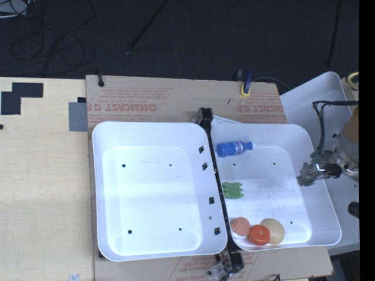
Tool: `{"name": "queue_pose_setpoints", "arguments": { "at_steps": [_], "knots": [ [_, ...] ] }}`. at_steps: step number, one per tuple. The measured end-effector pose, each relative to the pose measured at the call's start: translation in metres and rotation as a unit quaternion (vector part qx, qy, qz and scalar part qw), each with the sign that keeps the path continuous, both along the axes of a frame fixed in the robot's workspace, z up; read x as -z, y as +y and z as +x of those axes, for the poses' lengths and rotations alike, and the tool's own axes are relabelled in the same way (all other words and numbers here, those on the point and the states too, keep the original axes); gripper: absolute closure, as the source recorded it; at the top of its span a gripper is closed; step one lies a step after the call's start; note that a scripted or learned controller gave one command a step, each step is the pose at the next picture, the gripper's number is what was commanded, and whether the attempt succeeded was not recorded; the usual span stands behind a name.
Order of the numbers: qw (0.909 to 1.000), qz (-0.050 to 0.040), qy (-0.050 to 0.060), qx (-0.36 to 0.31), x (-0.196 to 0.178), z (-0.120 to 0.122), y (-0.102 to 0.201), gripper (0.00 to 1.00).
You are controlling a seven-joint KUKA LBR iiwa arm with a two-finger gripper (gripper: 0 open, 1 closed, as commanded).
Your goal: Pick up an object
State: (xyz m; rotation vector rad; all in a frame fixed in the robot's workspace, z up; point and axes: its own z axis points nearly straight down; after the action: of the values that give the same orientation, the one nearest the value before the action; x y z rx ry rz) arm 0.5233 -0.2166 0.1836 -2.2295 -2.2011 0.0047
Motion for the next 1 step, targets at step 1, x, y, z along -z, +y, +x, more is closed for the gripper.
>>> {"name": "queue_pose_setpoints", "arguments": {
  "at_steps": [1],
  "knots": [
    [1.0000,0.0003,0.001,0.000,-0.0095,-0.0001,-0.0009,1.00]
  ]
}}
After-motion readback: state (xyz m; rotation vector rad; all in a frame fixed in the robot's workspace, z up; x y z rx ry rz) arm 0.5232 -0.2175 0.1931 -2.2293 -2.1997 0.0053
